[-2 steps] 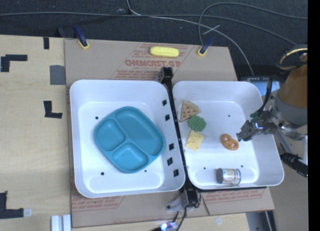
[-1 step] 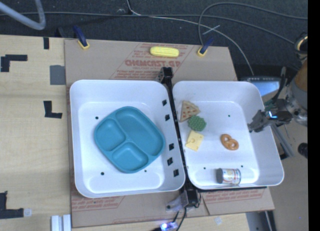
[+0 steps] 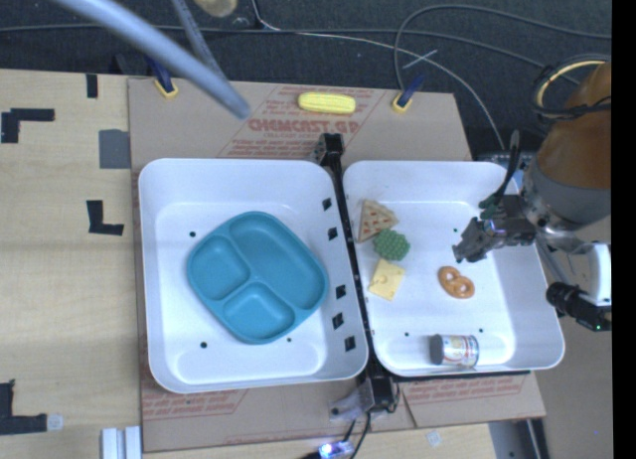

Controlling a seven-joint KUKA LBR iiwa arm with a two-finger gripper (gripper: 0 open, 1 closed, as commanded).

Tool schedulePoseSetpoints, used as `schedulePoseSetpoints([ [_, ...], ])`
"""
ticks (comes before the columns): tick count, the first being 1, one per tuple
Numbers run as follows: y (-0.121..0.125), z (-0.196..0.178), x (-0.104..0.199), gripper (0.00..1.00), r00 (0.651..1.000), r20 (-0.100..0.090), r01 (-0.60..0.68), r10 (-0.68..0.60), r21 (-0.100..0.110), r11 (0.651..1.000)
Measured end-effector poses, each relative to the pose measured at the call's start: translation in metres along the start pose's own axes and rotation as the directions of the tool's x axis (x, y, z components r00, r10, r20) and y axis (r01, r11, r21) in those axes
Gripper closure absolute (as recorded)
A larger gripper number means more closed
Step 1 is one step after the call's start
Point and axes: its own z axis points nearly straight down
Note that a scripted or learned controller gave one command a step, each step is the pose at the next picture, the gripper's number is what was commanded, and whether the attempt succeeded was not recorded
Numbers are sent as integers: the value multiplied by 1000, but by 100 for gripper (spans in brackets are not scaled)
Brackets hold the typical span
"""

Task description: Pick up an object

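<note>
You've got the tray [image 3: 256, 276] in the left bin [image 3: 159, 248]. Right bin [image 3: 527, 343]: pizza slice [image 3: 376, 219] by the divider, broccoli [image 3: 391, 245] below it, then cheese [image 3: 388, 279]; pretzel [image 3: 456, 283] to their right, can [image 3: 455, 350] at front. Gripper [image 3: 475, 244] over the pretzel's far side.

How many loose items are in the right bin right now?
5: a pizza slice and green broccoli piece near the divider, a cheese wedge below them, a pretzel mid-bin, a can at the front wall. The gripper might hide more.
</note>
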Motion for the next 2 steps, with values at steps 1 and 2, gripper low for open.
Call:
schedulePoseSetpoints([
  [1,9,-3,50,100,1000,-2,3,-3,0,1000],
  [2,17,6,95,100,1000,0,1,-1,2,1000],
])
